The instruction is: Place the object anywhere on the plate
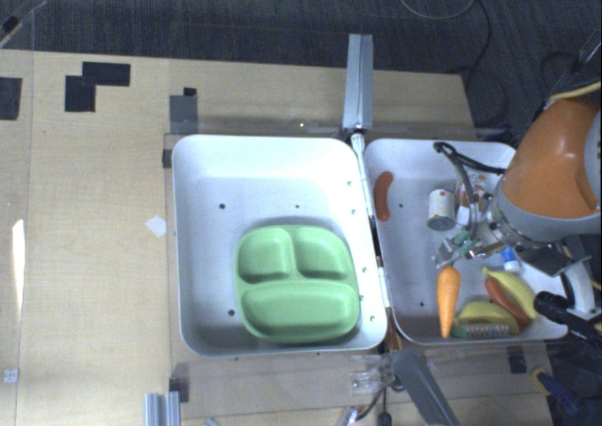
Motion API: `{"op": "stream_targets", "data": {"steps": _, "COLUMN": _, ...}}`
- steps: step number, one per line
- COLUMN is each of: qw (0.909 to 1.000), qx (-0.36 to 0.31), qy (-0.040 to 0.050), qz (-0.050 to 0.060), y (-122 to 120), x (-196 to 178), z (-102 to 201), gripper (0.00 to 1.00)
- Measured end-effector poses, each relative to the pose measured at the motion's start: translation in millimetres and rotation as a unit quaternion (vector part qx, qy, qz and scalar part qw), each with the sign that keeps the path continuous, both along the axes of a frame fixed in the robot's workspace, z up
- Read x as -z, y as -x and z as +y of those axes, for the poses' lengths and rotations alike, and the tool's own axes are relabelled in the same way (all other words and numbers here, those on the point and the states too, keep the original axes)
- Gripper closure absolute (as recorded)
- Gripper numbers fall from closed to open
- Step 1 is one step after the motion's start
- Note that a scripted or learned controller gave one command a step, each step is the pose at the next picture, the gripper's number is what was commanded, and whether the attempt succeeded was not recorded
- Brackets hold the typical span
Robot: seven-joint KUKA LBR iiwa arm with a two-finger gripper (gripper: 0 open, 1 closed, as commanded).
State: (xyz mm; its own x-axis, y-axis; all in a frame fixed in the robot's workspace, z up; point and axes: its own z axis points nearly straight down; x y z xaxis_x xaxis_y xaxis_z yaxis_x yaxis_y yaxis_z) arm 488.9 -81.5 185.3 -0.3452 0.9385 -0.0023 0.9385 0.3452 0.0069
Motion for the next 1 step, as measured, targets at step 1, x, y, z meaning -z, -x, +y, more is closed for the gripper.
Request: {"op": "stream_targets", "data": {"steps": 1, "qw": 0.9997, "qx": -0.026, "qy": 0.0001, "qz": 0.001, "y": 0.4, "x": 0.8, "z": 78.3, "gripper": 1.0}}
